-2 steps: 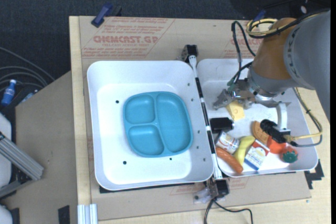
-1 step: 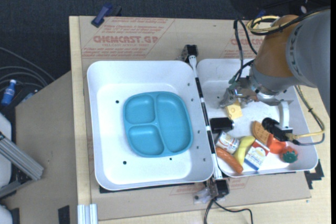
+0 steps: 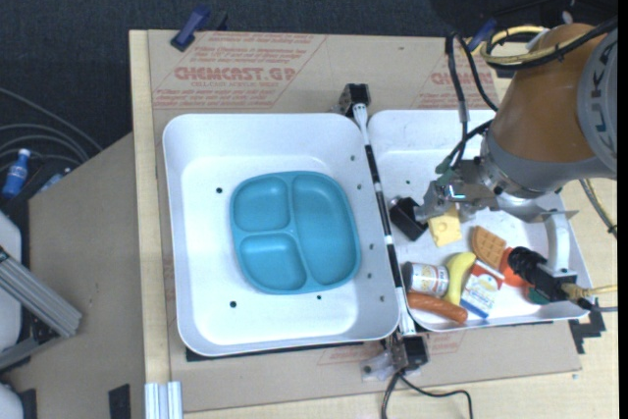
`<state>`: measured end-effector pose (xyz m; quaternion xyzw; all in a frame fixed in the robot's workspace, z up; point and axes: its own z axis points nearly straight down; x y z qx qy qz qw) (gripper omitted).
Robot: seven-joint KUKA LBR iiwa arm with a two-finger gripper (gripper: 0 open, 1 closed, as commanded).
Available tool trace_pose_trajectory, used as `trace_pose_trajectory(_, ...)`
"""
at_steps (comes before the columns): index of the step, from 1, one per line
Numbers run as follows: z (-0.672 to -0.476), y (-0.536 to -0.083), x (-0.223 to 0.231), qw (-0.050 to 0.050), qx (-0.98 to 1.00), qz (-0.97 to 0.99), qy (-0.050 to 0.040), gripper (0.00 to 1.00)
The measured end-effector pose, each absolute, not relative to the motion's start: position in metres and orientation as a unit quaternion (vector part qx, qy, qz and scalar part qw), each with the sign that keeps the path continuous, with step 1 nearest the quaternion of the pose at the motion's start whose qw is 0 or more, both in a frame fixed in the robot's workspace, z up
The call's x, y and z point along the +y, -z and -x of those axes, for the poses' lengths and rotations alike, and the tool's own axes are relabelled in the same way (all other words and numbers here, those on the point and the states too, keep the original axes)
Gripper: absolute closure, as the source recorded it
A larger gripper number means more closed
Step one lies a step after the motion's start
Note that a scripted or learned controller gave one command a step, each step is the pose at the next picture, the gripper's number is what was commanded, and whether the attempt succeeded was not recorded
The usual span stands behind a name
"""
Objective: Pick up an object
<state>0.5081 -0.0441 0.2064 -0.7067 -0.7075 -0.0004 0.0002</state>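
Camera view: my hand [image 3: 444,194], grip state not discernible, low over right bin [image 3: 412,137], right of frame centre; cheese wedge [image 3: 445,231] just below it, banana [image 3: 459,272] and sausage [image 3: 436,307] lower; blue divided plate [image 3: 294,231] in left bin [image 3: 196,211]

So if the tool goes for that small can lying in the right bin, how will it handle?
The can lies on its side, so a nudge would probably roll it. Its smooth round wall may slip between fingers. The banana and hot dog touching it likely limit travel.
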Motion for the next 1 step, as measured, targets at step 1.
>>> trace_pose_trajectory(1, -0.5477, -0.2486, 0.009, 0.0, -0.708, 0.706, 0.0007, 1.0)
